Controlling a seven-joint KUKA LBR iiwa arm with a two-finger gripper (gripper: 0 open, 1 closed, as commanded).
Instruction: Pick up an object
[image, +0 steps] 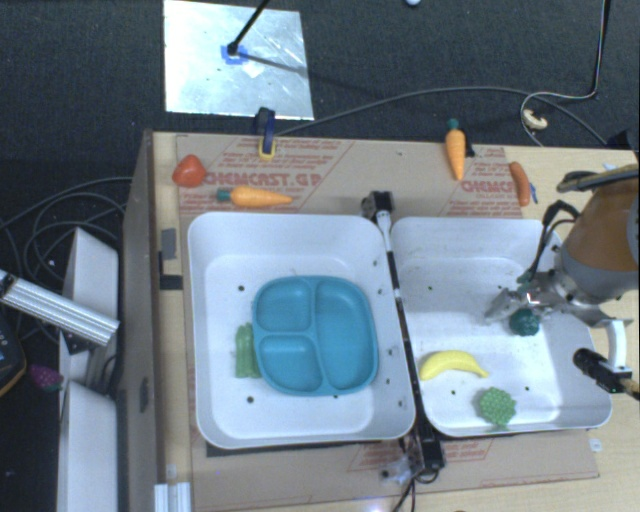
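In the right bin (450, 250) lie a yellow banana (453, 365), a green knobbly ball (496, 405) and a small dark teal object (524, 322). My gripper (517, 304) reaches in from the right and hovers low over the bin's right part, its tips right at the teal object. The teal object sits just under and beside the tips; whether it is between them is unclear. The left bin (220, 260) holds a blue divided plate (315, 335) and a green piece (245, 352) beside the plate's left edge.
On the cardboard behind the bins lie toy carrots (258, 197) (456, 150) (520, 183) and a red tomato-like toy (189, 171). A black clamp (380, 207) sits at the bins' shared back corner. Cables run across the dark floor at left.
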